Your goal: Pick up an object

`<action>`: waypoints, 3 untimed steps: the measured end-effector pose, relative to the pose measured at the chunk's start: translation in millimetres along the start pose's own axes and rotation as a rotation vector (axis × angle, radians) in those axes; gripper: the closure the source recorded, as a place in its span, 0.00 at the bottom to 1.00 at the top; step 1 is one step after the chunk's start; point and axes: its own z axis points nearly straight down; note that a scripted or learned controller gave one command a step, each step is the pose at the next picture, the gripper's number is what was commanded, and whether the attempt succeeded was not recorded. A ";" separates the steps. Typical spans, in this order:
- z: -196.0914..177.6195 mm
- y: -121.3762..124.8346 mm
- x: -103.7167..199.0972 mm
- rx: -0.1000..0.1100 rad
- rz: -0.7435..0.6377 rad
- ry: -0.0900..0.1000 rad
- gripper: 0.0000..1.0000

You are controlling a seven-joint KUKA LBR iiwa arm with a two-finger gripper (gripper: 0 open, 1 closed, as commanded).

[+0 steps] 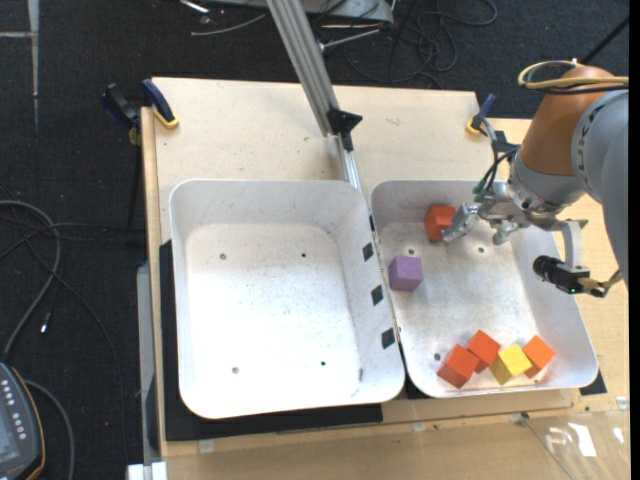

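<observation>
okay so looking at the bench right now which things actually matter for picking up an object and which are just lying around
Part of the job:
gripper, low in the right bin
red block beside the gripper
purple cube
cluster of orange and yellow blocks at the bin's near edge

Just lying about:
left bin
blue-and-yellow clamps
metal pole
floor cables

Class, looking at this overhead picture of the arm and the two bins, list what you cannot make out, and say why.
1. Camera view: whether the end effector grips the red-orange block beside it; the contact is too small to resolve.
2. The arm's base, cut off by the right edge.
3. How the four blocks in the right bin's near corner touch; they crowd together.
</observation>
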 end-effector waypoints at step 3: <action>8.2 24.8 21.8 0.077 -0.002 -0.006 0.00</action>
